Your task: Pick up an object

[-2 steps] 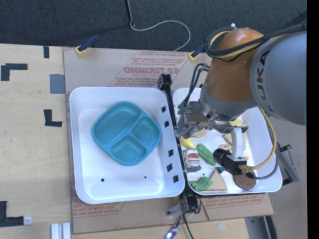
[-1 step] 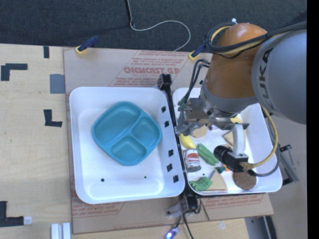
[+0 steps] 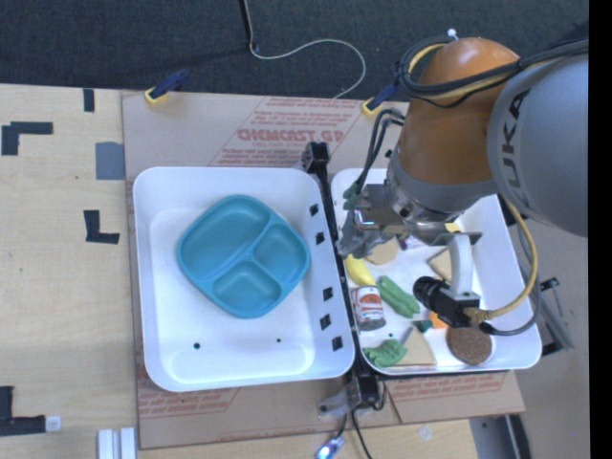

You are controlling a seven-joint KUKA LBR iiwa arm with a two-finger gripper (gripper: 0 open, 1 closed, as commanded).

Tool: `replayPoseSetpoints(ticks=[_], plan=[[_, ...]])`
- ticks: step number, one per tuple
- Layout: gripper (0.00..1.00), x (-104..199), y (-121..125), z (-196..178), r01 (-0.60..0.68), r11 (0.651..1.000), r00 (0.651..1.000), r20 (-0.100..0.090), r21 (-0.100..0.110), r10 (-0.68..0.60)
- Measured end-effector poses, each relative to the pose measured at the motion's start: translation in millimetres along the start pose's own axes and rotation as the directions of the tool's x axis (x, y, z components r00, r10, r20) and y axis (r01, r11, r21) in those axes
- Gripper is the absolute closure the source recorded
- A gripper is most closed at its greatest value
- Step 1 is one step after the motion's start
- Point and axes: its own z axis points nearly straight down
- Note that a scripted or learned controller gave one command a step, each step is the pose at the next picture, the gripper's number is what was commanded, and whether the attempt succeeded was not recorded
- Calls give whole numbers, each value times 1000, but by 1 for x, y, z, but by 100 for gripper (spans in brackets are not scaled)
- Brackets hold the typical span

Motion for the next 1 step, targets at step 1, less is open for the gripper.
replayPoseSetpoints(ticks=[1], plan=[[100, 29, -25, -147, 2, 1000, 1000, -5, -21, -2]])
